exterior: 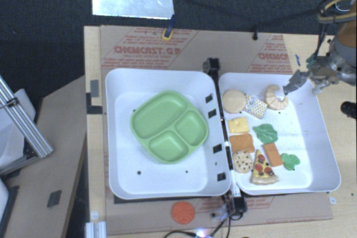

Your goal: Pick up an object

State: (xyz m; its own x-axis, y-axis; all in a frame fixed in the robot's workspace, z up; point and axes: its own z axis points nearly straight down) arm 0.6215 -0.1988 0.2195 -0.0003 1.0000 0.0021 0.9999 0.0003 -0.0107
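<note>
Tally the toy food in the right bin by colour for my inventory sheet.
Green: 2, leaf, broccoli
Orange: 2, toast, block
Yellow: 1, cheese
Tan or beige: 3, bun, shrimp, cookie
Mixed colours: 2, pizza slice, wrapped piece
Total: 10

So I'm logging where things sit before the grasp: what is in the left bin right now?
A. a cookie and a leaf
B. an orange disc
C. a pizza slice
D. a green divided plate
D: the green divided plate lies alone in the left bin, while the pizza slice, cookie and other food pieces sit in the right bin.
</note>
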